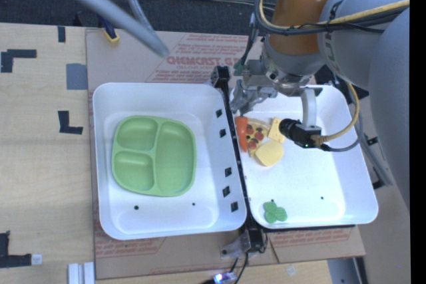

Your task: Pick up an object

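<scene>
In right bin [346, 203]: orange pizza slice [251, 134], yellow cheese wedge [269, 154].

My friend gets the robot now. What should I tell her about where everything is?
Gripper: low over the right bin's top left corner, just above the food pile; nothing seen between its fingers.
Right bin: orange pizza slice and yellow cheese pieces lying together; small green toy alone near the front edge.
Left bin: green divided plate.
Done: nothing lifted yet.
Left: grasp one item and raise it; the pile is nearest.

A green divided plate [154, 155] lies in the left bin [106, 209].
</scene>
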